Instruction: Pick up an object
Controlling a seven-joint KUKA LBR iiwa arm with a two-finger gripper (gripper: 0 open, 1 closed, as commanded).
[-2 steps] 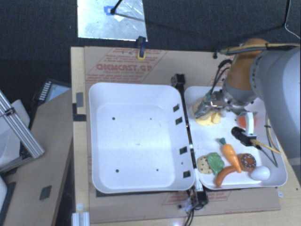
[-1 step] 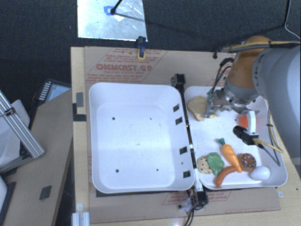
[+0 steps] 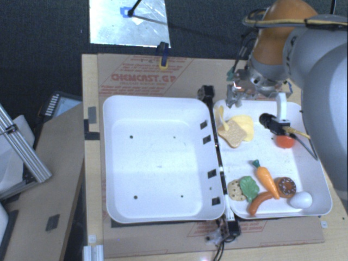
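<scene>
The arm (image 3: pixel 321 53) reaches in from the right, and its pincer (image 3: pixel 235 98) hangs over the far left corner of the right bin (image 3: pixel 255 151). Whether it is open or closed I cannot tell, and nothing can be seen in its grip.

Everything to pick lies in the right bin. Nearest the pincer, just below it, is a toast slice (image 3: pixel 232 137) lying partly over a yellow slice (image 3: pixel 246 125). A pale yellow strip (image 3: pixel 220 117) stands at the bin's left wall, touching the toast. A red-orange round piece (image 3: pixel 284 141) sits toward the right side, well apart from the toast.

The others crowd along the near edge. A cookie (image 3: pixel 234 190) lies by the left wall with a green leaf (image 3: pixel 250 187) touching it. A carrot (image 3: pixel 265 179) lies at a slant beside the leaf, green top pointing away. An orange sausage (image 3: pixel 259 202) curves under the carrot. A doughnut (image 3: pixel 286 186) lies just right of the carrot, and a white egg (image 3: pixel 300 200) is next to it in the near right corner.

The left bin (image 3: pixel 157 162) sits against the right one on the counter (image 3: pixel 141 76)
</scene>
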